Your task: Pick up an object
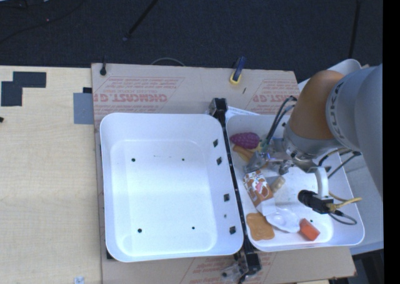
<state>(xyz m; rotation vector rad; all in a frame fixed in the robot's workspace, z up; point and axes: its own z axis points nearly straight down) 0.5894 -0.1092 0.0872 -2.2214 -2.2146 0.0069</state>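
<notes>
- The red-and-white packet lies in the right bin, just below my hand.
- My hand is low over the bin's left side. I cannot tell how it is set.
- A purple thing sits near the top.
- An orange block lies at the bottom.

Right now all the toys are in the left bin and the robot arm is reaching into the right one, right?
Not quite. The camera view shows the toys, like the purple one and the orange one, in the right bin. The arm does reach into that right bin.
</notes>
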